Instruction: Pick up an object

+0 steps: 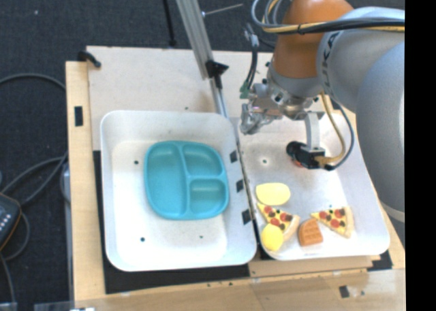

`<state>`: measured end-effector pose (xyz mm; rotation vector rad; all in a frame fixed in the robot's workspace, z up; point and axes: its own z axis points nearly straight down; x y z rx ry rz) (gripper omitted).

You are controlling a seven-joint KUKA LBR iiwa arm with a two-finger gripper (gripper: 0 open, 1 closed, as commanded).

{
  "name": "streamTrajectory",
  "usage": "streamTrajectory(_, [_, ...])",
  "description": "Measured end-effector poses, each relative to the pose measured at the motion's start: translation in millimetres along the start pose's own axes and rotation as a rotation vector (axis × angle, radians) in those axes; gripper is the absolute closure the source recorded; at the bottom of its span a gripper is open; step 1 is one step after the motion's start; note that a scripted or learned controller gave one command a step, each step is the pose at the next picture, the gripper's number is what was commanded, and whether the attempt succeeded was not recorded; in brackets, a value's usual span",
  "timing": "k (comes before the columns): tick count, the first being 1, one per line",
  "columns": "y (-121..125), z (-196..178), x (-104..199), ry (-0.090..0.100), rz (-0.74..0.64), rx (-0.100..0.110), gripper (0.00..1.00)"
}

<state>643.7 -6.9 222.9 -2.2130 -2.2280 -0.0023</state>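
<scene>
The gripper [253, 120] is being positioned over the right bin's [371, 224] far-left corner; its grip state cannot be determined. The toy food [274, 194] is lying well apart, nearer the camera.

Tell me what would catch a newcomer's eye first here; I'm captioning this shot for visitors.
The big grey arm with its orange band fills the upper right, its claw hanging over the top left corner of the right bin. In the left bin lies a turquoise divided plate. Along the right bin's near edge sit toy foods: pizza slices, yellow pieces and an orange piece.
</scene>
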Motion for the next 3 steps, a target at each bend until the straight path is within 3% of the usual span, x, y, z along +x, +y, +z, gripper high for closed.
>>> streamTrajectory(2, [-18, 3, 90, -0.001, 0.003, 0.001, 1.00])
streamTrajectory(3, [-18, 3, 90, -0.001, 0.005, 0.001, 0.00])
